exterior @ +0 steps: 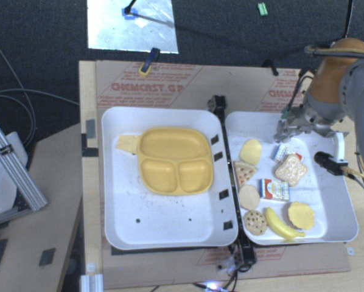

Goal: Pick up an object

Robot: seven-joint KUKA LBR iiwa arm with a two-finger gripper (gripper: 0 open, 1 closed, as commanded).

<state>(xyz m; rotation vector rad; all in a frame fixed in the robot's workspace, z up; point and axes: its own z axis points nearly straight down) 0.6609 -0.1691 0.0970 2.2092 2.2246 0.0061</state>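
My gripper point(285, 132) hangs low over the back of the right bin point(340, 205), just above a small blue-and-white packet point(281, 151). Nothing shows between the gripper and the packet. Toy foods lie in this bin: a slice of toast point(290, 170), a pale yellow lump point(251, 151), a pizza slice point(245, 174), a red, white and blue packet point(274, 189), a plain round biscuit point(249, 196), a chocolate-chip cookie point(254, 222), a banana point(282, 224) and a yellow disc point(301, 215).
The left bin point(170, 230) holds a yellow divided tray point(173, 160) with a flat yellow slice point(127, 143) at its left edge. A black divider point(226, 163) runs between the two bins. The arm point(337, 84) reaches in from the right.
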